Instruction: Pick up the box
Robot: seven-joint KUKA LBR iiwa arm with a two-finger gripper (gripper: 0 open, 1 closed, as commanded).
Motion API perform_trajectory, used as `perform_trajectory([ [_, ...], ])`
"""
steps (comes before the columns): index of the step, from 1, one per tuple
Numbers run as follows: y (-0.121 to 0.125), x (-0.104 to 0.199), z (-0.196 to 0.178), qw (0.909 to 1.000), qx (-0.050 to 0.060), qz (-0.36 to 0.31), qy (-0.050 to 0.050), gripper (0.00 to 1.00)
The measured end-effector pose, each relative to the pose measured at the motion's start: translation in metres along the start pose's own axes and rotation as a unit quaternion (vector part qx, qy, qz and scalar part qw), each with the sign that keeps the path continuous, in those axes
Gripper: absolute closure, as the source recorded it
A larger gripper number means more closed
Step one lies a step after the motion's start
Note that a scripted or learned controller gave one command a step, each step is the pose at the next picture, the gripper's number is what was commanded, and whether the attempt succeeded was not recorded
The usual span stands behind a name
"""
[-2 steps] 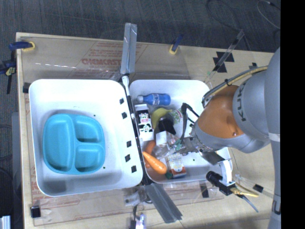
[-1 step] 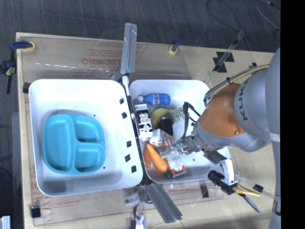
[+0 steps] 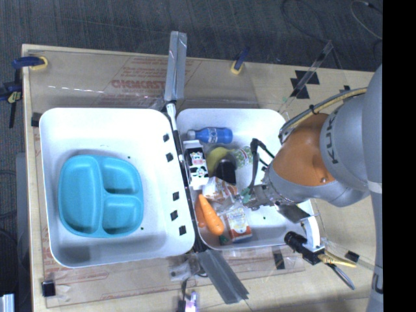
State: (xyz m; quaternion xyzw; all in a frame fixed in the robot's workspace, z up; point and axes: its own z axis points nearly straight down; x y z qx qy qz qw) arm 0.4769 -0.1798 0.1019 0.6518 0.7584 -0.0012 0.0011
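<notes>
The pincer [image 3: 250, 197] is lowered into the right bin [image 3: 260, 117], its state impossible to tell. The box [image 3: 195, 162] is seen against the bin's left wall, ungrasped; a leftward reach is judged necessary.

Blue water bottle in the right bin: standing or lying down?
Lying down. The blue water bottle rests on its side along the far wall of the right white bin, long axis running left to right.
</notes>
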Motion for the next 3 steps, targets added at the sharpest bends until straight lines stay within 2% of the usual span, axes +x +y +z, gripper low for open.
perform_trajectory([
  [1,0.000,0.001,-0.008,1.0000,0.002,-0.002,0.001,1.00],
  [2,0.000,0.001,-0.009,1.0000,0.002,-0.003,0.001,0.00],
  [3,-0.005,-0.029,0.011,0.9993,0.001,-0.038,0.003,0.00],
])
